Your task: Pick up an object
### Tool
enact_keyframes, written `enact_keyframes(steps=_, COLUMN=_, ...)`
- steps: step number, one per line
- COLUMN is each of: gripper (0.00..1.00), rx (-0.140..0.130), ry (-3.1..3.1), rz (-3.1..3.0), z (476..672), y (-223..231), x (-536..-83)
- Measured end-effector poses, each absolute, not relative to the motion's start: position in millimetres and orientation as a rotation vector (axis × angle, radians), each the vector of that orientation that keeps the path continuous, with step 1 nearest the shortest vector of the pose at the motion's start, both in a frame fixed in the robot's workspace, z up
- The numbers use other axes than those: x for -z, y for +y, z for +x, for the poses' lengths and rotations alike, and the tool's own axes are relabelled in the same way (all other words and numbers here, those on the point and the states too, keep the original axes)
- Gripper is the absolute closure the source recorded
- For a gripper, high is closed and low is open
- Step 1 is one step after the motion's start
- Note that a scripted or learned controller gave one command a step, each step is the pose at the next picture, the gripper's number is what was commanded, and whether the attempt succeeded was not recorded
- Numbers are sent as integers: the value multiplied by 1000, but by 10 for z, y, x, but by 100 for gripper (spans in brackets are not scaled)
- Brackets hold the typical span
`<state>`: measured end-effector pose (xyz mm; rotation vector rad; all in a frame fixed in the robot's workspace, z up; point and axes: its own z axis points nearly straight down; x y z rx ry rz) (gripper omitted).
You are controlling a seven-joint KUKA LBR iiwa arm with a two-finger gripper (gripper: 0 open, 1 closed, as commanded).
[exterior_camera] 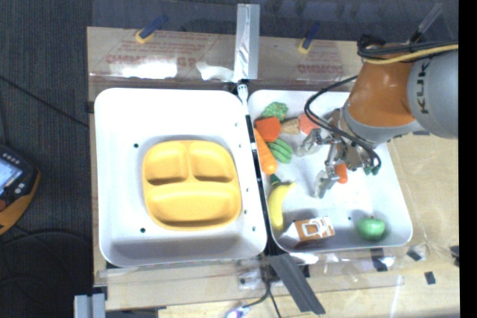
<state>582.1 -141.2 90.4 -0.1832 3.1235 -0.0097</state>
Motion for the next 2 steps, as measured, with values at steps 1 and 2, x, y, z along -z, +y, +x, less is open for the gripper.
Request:
enact_keyframes(steps=1, gripper=100, rx=20, ry=3118, rz=-183, z=5839, y=-1419, x=-1017)
enact_keyframes(steps=2, gripper=0, rx=19, ry=3118, rz=-183, z=5839, y=-1416, x=-1016)
